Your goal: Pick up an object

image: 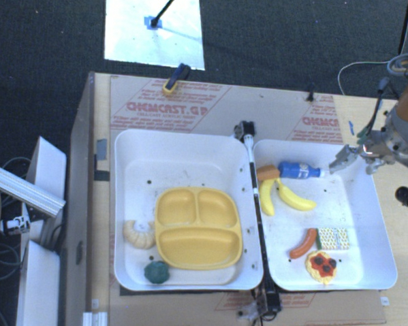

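My gripper (357,163) hangs over the back right corner of the right bin (378,222), its fingers spread open with nothing between them. Just to its left a blue bottle (300,171) lies on its side, next to an orange piece (267,173). Below those lie two yellow bananas (295,198), one of them (267,198) against the bin's left wall. Toward the front are a sausage (303,244), a patterned block (333,238) and a small pizza (322,266).
The left bin (136,155) holds a yellow divided plate (198,228), a pale croissant (139,234) and a dark green ball (157,272). A black clamp (245,131) sits at the back where the bins meet. Cables hang at the upper right.
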